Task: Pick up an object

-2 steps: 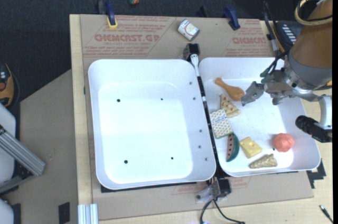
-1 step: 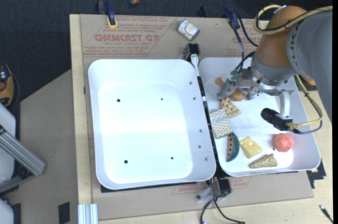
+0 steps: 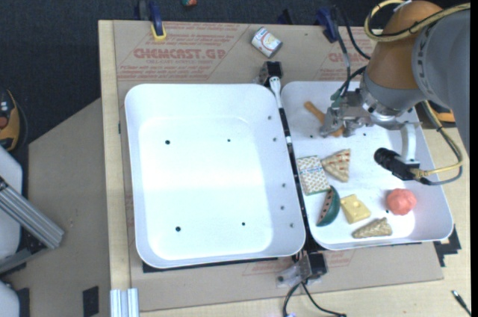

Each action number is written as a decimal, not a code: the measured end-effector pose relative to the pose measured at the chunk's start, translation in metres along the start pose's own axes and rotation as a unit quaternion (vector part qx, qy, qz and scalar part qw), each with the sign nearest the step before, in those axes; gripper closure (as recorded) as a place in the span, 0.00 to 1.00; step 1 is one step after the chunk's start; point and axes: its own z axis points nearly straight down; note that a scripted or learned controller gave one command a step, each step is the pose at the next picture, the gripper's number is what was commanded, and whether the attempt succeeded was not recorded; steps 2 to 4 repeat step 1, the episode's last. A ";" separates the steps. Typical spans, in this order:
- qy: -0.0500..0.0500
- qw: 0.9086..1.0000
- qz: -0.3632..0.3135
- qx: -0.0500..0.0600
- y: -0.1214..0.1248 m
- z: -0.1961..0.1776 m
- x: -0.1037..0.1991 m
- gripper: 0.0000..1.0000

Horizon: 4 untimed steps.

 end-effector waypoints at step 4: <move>0.002 1.000 -0.005 -0.004 0.015 -0.088 0.083 1.00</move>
